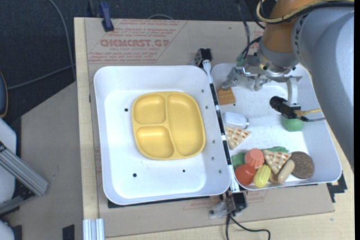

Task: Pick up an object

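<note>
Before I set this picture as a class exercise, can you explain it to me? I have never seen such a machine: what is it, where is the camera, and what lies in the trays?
The grey machine with the orange band is a robot arm, reaching in from the right. Its end effector hangs over the far end of the right bin; I see nothing held in it. The single camera sits above the bench and looks down at a slant. The left bin holds a yellow divided plate. The right bin holds toy food: a brown block, a waffle piece, a green piece, and a heap at the near end with a tomato, a sandwich wedge and a brown cookie.
</note>
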You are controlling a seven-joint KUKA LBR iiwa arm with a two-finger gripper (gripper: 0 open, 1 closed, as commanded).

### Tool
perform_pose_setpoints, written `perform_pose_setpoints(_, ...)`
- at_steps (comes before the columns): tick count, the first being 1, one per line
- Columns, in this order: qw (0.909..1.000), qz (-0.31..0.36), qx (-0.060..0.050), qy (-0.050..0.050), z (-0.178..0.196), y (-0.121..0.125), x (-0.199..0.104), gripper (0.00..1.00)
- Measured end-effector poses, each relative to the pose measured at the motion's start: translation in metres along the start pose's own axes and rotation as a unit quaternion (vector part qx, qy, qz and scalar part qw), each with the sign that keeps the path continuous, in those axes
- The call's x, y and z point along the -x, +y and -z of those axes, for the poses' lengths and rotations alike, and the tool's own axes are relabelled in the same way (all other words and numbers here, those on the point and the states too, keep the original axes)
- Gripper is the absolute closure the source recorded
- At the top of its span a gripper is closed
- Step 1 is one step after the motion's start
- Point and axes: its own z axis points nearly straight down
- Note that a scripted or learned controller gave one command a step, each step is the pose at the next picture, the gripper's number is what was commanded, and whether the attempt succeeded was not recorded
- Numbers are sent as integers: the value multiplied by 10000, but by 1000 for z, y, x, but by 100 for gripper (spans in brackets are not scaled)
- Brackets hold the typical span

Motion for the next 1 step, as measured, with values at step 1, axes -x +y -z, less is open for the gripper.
perform_pose_setpoints(1, 10000, 0, 0, -1, 0, 0, 0, 0)
